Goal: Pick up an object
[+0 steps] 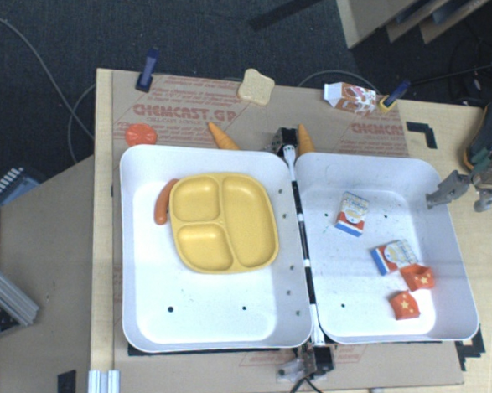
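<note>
Overhead view of the bench. The gripper [463, 188] is hovering at the right bin's [363, 330] upper right rim, holding nothing; its fingers appear to be standing apart, though they are small and partly cut off at the frame edge. Candidate objects are lying in the right bin: a small carton [352, 214] near the centre, a second carton [392, 255] lower right, and two red pieces [411, 291] just beside it. The left bin [212, 323] is bearing a yellow divided plate [224, 222] with a sausage-like toy [162, 202] touching its left edge. For a clean grasp, the isolated centre carton is likely the better target: descend squarely over it, straddling its narrow sides, well clear of the bin wall.
</note>
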Robot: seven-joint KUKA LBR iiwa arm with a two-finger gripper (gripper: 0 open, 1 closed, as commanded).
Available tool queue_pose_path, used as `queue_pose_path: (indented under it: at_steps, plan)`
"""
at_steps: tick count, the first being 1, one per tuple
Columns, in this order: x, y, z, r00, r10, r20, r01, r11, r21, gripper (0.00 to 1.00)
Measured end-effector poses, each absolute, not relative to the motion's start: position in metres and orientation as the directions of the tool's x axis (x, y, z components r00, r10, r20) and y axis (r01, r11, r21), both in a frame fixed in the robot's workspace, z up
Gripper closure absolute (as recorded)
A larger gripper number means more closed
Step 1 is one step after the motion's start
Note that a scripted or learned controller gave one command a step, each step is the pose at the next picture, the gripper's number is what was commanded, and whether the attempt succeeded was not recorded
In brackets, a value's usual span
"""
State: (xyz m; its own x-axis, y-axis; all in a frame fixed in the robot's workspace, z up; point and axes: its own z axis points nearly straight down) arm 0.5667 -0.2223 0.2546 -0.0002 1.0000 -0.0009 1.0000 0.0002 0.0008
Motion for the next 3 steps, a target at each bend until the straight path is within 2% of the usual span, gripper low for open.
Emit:
queue_pose_path:
  at_steps: [1,2,3]
  plan:
    - [0.565,-0.209,0.117,0.000,1.000,0.001,1.000,0.000,-0.003,0.00]
    - [0.508,-0.217,0.088,-0.001,1.000,0.001,1.000,0.001,0.009,0.00]
    - [0.509,-0.217,0.099,-0.001,1.000,0.001,1.000,0.001,0.012,1.00]
